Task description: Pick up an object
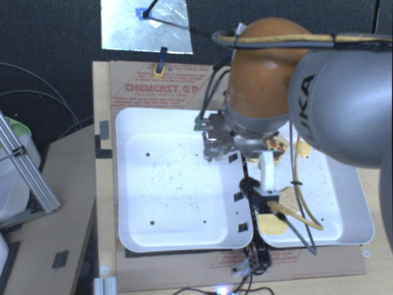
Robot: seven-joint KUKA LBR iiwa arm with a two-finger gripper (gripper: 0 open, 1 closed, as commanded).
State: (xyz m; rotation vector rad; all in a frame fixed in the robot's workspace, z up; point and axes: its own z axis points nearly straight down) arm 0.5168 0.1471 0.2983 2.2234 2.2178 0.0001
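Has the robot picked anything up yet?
Not that I can see. Done: the arm is poised low over the right bin. In hand: nothing shows as gripped; a yellow piece and a tan piece lie on the bin floor near its front edge. Left: grabbing one and lifting it.

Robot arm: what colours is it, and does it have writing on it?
The arm is rounded grey with an orange band above the wrist. Black letters run along the grey shell, and a yellow cable crosses the orange part.
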